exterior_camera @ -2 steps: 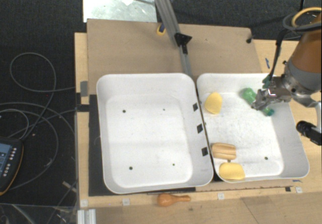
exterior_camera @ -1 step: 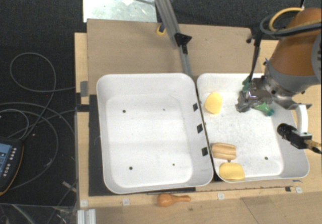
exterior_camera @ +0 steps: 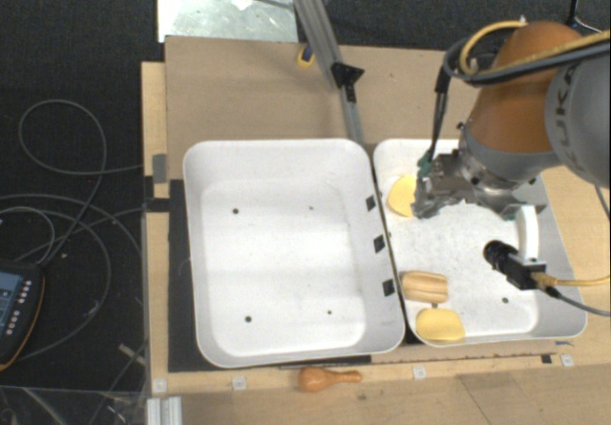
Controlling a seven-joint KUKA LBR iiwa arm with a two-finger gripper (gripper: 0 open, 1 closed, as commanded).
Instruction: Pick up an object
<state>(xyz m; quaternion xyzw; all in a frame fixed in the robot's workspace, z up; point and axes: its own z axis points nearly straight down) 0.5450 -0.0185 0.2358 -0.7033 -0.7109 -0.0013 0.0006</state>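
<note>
1. Two shallow white plastic bins side by side on brown bench: left bin (exterior_camera: 221, 251) mid-frame, right bin (exterior_camera: 496, 304) at right.
2. Grey arm with orange band (exterior_camera: 530, 103) entering from upper right, reaching down into right bin.
3. Dark two-finger gripper (exterior_camera: 431, 196) low over right bin's upper left part; finger spread impossible to tell.
4. Pale yellow rounded object (exterior_camera: 402, 194) just beside gripper, on its left, partly hidden.
5. Tan bun-shaped object (exterior_camera: 424, 286) at right bin's lower left.
6. Yellow round object (exterior_camera: 440, 324) just below bun.
7. Orange-brown pear-shaped object (exterior_camera: 327, 377) outside bins, bottom centre on bench edge.
</note>
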